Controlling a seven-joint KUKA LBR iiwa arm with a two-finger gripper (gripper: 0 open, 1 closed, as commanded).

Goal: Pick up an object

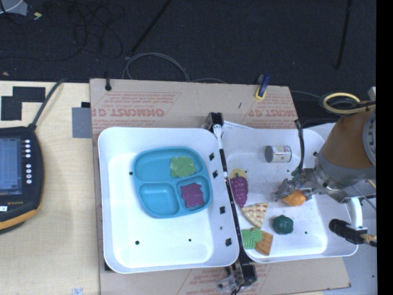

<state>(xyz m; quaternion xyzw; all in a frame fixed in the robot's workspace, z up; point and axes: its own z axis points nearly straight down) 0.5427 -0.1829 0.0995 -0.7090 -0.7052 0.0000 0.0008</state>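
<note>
We take the right bin (319,241) as our landmark. Nearest us, in its front left corner, we see a green block (250,236) touching a waffle-like orange piece (264,243). Just behind and right of them sits a dark green round toy (283,224), and left of that a pizza slice (256,213) lies near the bin's left wall. Further back along that wall is a bunch of purple grapes (239,189).

Toward the bin's right side, the gripper (293,192) is down over a small orange object (295,198), touching it; we cannot tell how far its claw is parted or whether it grips the piece. At the bin's back lies a silver can (279,154) on its side.

Left of the landmark, the left bin (116,226) bears a blue tray (153,192) with 3 compartments; a green leafy item (182,166) fills the rear one and a purple item (193,194) the right one.
</note>
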